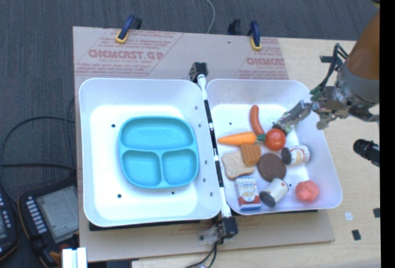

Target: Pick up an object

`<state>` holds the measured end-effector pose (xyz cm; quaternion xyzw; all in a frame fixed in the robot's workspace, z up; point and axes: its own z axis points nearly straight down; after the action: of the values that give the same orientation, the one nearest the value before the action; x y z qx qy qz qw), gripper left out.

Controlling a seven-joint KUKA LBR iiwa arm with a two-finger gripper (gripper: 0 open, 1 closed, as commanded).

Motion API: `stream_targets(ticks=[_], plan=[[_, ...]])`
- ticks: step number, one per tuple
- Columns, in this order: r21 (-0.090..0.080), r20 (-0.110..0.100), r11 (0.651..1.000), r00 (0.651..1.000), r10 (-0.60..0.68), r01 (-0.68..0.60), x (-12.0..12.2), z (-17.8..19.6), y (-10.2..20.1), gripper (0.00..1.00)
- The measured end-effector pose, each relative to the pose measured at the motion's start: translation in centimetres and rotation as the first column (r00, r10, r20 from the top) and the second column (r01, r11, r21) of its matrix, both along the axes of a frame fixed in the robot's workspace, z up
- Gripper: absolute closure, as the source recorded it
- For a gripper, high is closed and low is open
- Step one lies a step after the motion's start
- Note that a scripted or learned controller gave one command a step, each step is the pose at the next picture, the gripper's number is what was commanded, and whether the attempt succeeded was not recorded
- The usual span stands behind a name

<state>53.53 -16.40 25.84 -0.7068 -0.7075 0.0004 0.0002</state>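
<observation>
As the arm reaches in over the right-hand bin (321, 137), the gripper (290, 117) hangs low above its upper right part, and its dark fingers (296, 113) appear to taper together toward the tip with nothing caught between them, though at this size whether a gap remains between them is not something I can tell. Just below and a little to the left of the fingertips sits the tomato (275, 139), the likeliest thing to pick: a small red ball that looks like hollow toy plastic, so probably light, stiff and smooth, apt to roll or squirt sideways if pinched off-centre; the fingers should straddle its widest part and close across the middle. Farther left of the fingers lie the sausage (255, 118) and the carrot (237, 138), both slim and best taken across their short width. Below the tomato, and further from the fingers, the toy food crowds together: a cracker (250, 154), a bread slice (234, 165), a chocolate cookie (271, 167), a small can (299, 154), a carton (247, 191), a toppled cup (275, 190) and a pink fruit (307, 191). The flat pieces offer little edge to grip. The left-hand bin (99, 137), well away from the fingers, holds a blue divided plate (159, 150).
</observation>
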Motion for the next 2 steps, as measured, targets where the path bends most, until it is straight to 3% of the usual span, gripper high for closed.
stream_targets(ticks=[1, 2], plan=[[0.0, 0.001, 1.0, 1.0, -0.001, 0.001, -1.2, -14.7, -0.6, 0.0], [-0.023, 0.023, 1.0, 1.0, -0.013, 0.014, -4.0, -16.3, 3.7, 0.0]])
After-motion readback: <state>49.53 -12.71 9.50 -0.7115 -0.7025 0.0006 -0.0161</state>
